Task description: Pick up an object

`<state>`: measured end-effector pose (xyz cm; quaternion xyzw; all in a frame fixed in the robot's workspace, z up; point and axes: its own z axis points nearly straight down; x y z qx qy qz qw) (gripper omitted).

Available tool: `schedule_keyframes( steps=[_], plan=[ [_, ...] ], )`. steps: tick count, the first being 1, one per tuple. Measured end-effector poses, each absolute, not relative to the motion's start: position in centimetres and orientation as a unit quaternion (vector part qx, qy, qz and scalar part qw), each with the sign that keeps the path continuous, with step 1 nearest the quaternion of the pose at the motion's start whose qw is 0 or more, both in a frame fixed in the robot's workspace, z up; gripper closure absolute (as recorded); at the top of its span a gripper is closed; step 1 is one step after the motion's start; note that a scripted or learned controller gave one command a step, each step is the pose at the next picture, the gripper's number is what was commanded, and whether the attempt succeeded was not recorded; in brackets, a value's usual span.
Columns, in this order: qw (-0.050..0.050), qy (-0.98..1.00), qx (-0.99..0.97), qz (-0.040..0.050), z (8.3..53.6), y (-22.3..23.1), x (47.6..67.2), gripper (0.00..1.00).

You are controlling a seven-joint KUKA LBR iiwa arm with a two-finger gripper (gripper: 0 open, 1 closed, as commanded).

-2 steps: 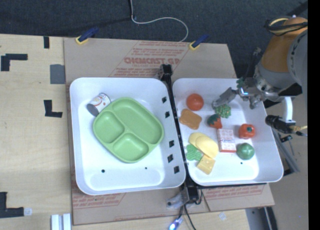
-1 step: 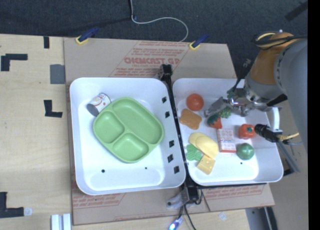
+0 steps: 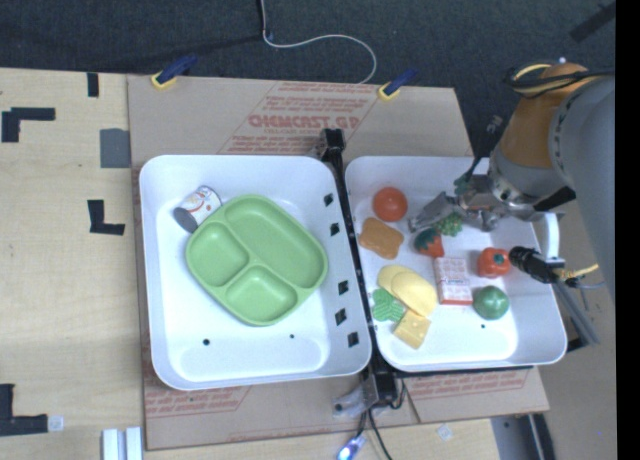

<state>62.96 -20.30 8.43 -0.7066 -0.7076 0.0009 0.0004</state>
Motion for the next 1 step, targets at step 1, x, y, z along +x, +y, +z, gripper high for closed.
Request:
schedule_keyframes(
  steps=[1],
  plan=[
    [0.000,-0.708,-0.706,0.0011,9.45,-20.25,62.99,1.00]
  ],
)
